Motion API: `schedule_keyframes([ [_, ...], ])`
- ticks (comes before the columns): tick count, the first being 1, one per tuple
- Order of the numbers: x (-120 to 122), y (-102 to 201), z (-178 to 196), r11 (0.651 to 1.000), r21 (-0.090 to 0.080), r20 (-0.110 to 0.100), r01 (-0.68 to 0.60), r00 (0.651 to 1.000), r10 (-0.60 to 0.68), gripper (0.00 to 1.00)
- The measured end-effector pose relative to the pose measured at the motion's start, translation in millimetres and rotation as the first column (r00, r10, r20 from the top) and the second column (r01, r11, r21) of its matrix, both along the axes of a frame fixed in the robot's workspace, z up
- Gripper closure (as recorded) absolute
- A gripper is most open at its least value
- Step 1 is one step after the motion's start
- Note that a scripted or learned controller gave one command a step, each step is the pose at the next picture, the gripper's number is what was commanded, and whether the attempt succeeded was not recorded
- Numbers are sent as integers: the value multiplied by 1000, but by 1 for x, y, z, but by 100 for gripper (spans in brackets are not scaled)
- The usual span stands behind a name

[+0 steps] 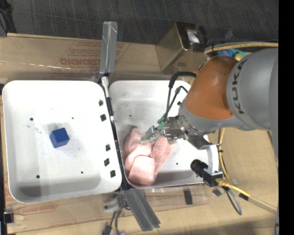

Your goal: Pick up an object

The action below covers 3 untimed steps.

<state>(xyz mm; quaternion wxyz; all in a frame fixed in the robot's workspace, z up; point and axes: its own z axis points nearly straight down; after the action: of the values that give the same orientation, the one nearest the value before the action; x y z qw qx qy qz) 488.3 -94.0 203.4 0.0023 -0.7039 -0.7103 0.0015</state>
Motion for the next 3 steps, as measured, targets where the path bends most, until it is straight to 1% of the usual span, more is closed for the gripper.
schedule_keyframes([
  [1,27,-34,-94,999,0,-1,32,999,-32,0],
  [2,45,-5,-110,997,-1,5,-72,997,72,0],
  [3,27,-6,-110,997,-1,7,-82,997,82,0],
])
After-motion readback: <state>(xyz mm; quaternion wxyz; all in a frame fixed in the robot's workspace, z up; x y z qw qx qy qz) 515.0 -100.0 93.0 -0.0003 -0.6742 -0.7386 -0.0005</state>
